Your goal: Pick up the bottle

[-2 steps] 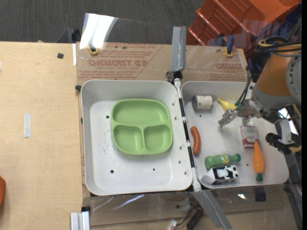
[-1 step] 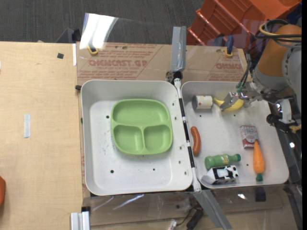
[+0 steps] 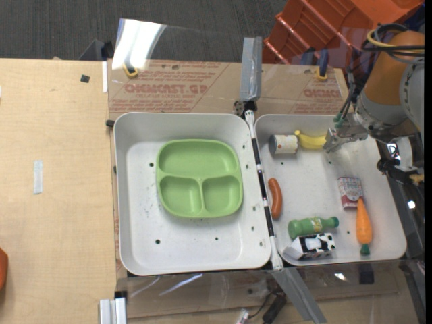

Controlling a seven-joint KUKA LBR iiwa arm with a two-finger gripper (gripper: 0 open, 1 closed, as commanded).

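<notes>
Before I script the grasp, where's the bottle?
The green bottle lies on its side in the right bin, near its front edge, just above the cow-print carton.

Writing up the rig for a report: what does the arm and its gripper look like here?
The arm is grey with an orange band above the wrist and a yellow cable looped over the top. The gripper is a small grey metal piece; dark cables run alongside the arm.

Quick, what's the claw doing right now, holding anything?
Claw: open or closed cannot be told; it hangs by the banana, far from the green bottle.
</notes>
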